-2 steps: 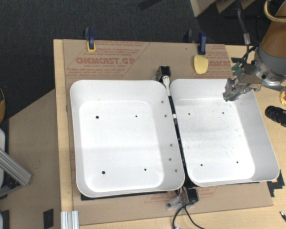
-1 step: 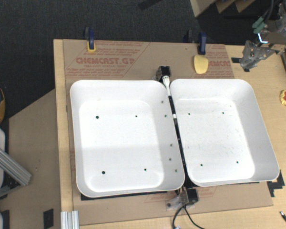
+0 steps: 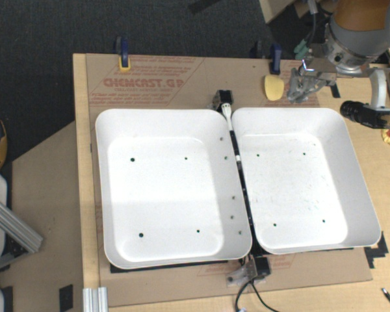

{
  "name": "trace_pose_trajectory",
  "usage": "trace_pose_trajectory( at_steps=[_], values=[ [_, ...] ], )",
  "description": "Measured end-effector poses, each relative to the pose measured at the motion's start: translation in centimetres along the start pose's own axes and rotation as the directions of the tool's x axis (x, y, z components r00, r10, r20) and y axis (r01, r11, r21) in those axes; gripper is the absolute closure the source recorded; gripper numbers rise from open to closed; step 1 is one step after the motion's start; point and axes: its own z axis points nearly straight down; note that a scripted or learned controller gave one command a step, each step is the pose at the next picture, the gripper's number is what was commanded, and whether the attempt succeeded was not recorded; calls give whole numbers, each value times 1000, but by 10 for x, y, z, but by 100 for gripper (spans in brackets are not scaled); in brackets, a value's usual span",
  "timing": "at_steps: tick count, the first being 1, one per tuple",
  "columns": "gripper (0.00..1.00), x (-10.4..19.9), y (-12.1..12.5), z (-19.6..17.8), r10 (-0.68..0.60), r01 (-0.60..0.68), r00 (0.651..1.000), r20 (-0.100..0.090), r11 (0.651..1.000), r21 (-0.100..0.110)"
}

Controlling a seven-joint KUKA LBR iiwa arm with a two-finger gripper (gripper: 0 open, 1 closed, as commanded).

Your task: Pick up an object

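Note:
A small pale yellow object lies on the brown board just behind the right bin's far left corner, outside both bins. My gripper hangs at the upper right, right beside that yellow object and a little to its right, above the board behind the right bin's back rim. The yellow object sits next to the gripper, not visibly inside it. The left bin stands beside the right one, and their rims meet in the middle.
Both bins rest on a brown board clamped at the back by a yellow-blue clamp and a blue clamp. A black clip joins the bins at the back. Cables trail at the front.

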Motion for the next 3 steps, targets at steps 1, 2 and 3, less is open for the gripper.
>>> trace_pose_trajectory(
  at_steps=[1, 2, 3],
  values=[
    [100, 79, -10, 69, -4, 4, 1000, -2, 1000, 2],
    [100, 108, -8, -80, -2, 2, 1000, 0, 1000, -27],
    [100, 169, 18, 48, -2, 2, 1000, 1, 1000, 1]
  ],
)
